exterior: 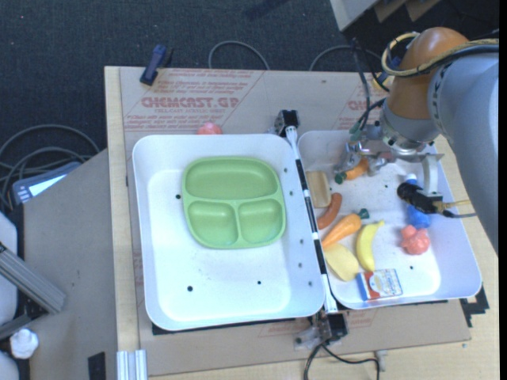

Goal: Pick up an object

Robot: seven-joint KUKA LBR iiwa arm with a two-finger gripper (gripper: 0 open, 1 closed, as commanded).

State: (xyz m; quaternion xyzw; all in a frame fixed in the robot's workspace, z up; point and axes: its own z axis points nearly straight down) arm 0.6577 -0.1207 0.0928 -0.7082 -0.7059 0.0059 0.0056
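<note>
My gripper [358, 157] is low over the far part of the right bin [455, 279], under the orange-banded wrist. A small orange piece with a green tip [354, 170] lies right at the gripper; whether it is gripped is hidden. Nearer the front of this bin lie a tan block [318, 187], a red sausage [329, 209], a carrot [342, 228], a banana [367, 245], a yellow lump [342, 262], a pink-red fruit [415, 241], a blue piece [418, 218] and a small printed packet [383, 283].
The left bin [158, 275] holds a green divided plate [234, 200]. A black clamp [287, 121] sits at the far end of the rim between the bins. A blue clip [154, 64] lies on the bench's far left corner. Cables run behind the bench.
</note>
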